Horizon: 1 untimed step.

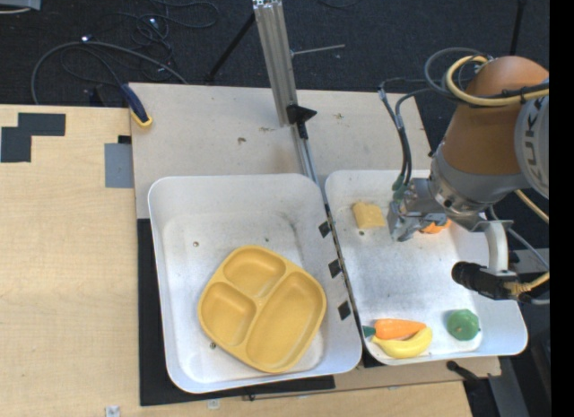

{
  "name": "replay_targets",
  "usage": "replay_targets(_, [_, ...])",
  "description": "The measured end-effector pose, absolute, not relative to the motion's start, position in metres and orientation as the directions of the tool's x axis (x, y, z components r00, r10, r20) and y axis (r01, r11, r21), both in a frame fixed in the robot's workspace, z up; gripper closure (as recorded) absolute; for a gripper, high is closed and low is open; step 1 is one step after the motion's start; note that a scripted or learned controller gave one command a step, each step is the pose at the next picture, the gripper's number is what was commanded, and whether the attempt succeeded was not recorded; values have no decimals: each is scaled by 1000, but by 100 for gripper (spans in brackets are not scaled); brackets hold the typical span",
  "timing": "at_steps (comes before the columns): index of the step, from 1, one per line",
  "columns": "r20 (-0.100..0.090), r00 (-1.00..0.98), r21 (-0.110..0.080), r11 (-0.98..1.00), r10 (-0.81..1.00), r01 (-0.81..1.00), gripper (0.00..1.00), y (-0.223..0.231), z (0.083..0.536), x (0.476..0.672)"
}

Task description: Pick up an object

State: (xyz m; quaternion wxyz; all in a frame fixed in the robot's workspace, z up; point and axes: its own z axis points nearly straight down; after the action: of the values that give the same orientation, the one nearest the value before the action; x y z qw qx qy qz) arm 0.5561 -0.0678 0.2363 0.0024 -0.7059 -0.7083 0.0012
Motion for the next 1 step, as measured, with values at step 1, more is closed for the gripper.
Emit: replay_targets(1, [3, -5, -4, 5, 1000, 1000, 100, -18, 239, 549])
